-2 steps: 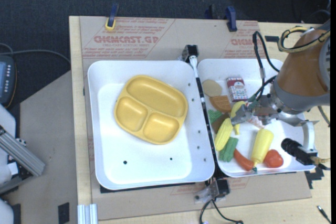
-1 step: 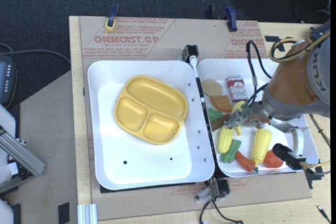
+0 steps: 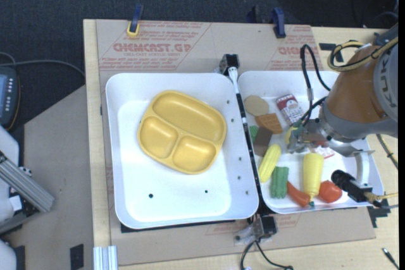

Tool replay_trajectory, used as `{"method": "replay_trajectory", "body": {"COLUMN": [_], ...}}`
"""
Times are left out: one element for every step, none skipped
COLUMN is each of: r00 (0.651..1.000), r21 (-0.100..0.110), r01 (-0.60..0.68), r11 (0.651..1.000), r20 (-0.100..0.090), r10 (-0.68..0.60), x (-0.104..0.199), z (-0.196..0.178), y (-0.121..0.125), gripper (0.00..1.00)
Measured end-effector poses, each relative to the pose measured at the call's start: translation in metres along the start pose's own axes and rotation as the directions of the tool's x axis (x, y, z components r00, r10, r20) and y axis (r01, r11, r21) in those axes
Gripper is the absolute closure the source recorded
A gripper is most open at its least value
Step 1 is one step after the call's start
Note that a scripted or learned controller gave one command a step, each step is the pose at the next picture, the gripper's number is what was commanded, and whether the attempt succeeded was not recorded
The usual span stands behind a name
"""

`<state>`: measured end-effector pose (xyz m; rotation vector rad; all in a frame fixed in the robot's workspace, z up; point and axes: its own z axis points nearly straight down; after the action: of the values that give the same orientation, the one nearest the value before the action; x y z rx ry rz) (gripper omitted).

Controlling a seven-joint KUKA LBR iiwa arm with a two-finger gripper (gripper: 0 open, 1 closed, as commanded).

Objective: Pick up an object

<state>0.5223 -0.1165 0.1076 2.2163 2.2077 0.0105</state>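
Setting: a dark carpeted floor is lying around the desk (image 3: 190, 41), whose top is showing a printed brown board with two clamps at its far edge.
Bins: two shallow white bins are sitting side by side; the left bin (image 3: 126, 155) is carrying a yellow divided plate (image 3: 182, 131), and the right bin (image 3: 373, 167) is carrying a heap of toy food.
Arm: the grey arm with its orange band is reaching in from the right and hanging low over the middle of the right bin.
Jaws: the jaws (image 3: 299, 139) are sitting under the wrist among the toys; I cannot tell whether they are open or closed, and nothing is showing between them.
Nearest thing: the yellow bottle (image 3: 312, 174) is lying just below and a little right of the jaws, seemingly apart from them.
Its look: it is looking smooth, rounded and elongated, plain yellow, lying nearly upright in the view, with a red piece (image 3: 329, 191) touching its lower end.
Neighbours: the corn cob (image 3: 269, 161) is lying left of the jaws, a green piece (image 3: 279, 181) below that, and a red-labelled packet (image 3: 291, 109) above.
Doing it well: I judge the step to be the approach; the jaws should be centring across the bottle's narrow width, since its slick curve may be slipping out sideways.
Risk: crowded neighbours may be getting nudged or pinched along with it.
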Motion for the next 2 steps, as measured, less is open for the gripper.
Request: {"method": "replay_trajectory", "body": {"r00": [1.0,1.0], "r21": [0.01,0.009], "r01": [0.005,0.005], "r11": [1.0,1.0], "r20": [-0.003,-0.003], "r10": [-0.005,-0.005], "x": [0.008,0.002], "z": [-0.046,-0.095], "y": [0.001,0.011], "gripper": [1.0,1.0]}}
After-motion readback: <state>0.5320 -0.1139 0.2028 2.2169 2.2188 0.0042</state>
